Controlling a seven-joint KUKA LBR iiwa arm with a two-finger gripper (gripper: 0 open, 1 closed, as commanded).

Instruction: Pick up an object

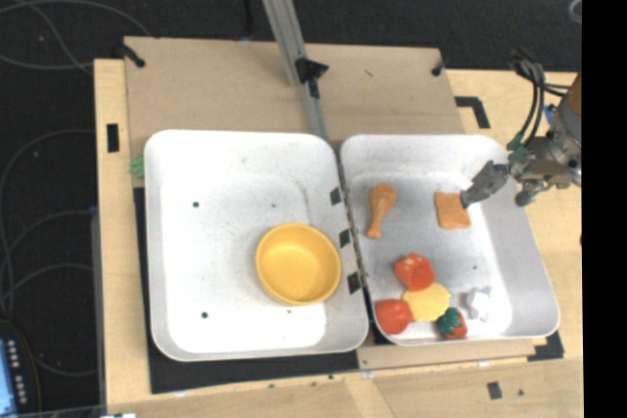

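Several small toy foods lie loose in the right bin [509, 240], and any of them would serve as the thing to pick up: an orange wedge-like piece [452, 210] sits nearest the pincer [502, 181], a toy drumstick [379, 209] lies apart to its left, and a tight cluster of a red tomato-like piece [413, 270], a yellow piece [428, 302], a second red piece [394, 315] and a small green-and-red piece [452, 324] crowds the near corner beside a small pale object [477, 301]. The pincer hangs just beside the orange wedge with one dark finger slanting toward it; its fingers look spread and nothing sits between them, so it grips nothing. That wedge, standing alone, seems the likely target, since the clustered pieces would jostle. The left bin [196, 181] holds a yellow bowl [298, 263], well apart, on the tabletop [225, 83].
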